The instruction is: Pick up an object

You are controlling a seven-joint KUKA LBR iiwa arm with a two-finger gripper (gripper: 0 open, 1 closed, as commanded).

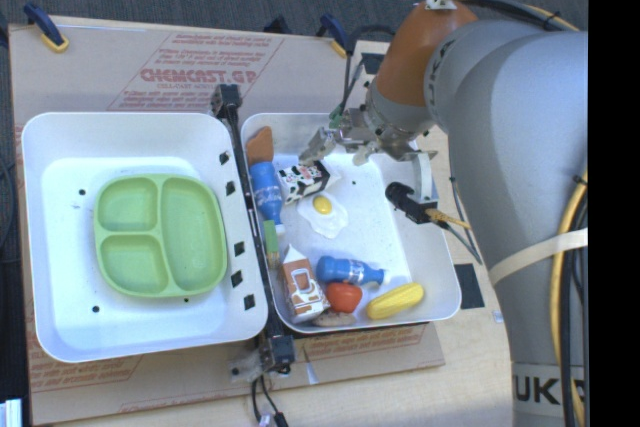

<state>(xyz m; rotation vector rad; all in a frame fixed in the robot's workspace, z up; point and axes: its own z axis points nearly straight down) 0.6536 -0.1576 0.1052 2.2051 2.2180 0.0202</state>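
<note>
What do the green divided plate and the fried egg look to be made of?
Green divided plate: probably moulded plastic, matte, in one even colour with softly rounded compartment ridges. Fried egg: likely a plastic or rubber toy, with a smooth white and a glossy yellow yolk; which of the two is unclear.

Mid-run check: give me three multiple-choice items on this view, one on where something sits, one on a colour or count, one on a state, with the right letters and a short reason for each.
1. Where does the green divided plate lie?
A. in the left bin
B. in the right bin
C. on the cardboard behind the bins

2. How many compartments does that plate have?
A. two
B. three
C. five

3. How does the blue bottle in the right bin rest?
A. upright on its base
B. on its side
C. lifted clear of the bin

Answers:
1 A: the plate sits on the floor of the left bin.
2 B: two small sections on one side, one long section on the other.
3 B: it lies lengthwise on the bin floor, between the fried-egg toy and the yellow toy.
</note>
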